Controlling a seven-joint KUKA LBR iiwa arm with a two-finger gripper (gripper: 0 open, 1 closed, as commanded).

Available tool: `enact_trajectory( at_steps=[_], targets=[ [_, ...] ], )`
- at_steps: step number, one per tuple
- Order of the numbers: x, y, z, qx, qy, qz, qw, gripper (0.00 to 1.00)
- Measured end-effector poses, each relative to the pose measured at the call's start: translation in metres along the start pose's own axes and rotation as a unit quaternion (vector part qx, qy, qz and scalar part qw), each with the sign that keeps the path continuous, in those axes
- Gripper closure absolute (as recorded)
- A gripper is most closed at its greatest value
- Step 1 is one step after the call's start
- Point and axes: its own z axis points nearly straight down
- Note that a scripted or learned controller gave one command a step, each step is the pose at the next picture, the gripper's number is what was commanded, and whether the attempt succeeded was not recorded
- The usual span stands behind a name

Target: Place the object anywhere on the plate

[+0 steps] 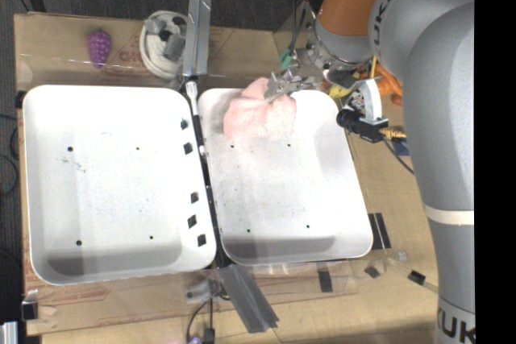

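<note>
The claw point(281, 84) hangs at the far edge of the right bin point(339, 197), its fingers pinching the top of a pale pink cloth-like object point(256, 115) draped in that bin's far corner on the tabletop point(56, 40).

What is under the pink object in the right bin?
The pink object lies at the far end of the right bin, with the gripper at its top edge. Around it shows white bin floor; whatever lies beneath it is covered.
</note>
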Motion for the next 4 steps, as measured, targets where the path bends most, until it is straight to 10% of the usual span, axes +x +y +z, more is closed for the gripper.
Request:
enact_trajectory(
  at_steps=[1, 2, 3, 4],
  targets=[
    [0.054, 0.003, 0.009, 0.002, 0.0, -0.201, 0.9796, 1.0],
    [0.11, -0.01, 0.01, 0.001, 0.0, -0.394, 0.919, 1.0],
    [0.159, -0.013, -0.004, 0.001, 0.0, -0.57, 0.8219, 1.0],
    [0.209, -0.015, -0.001, 0.002, 0.001, -0.645, 0.764, 1.0]
  ],
)
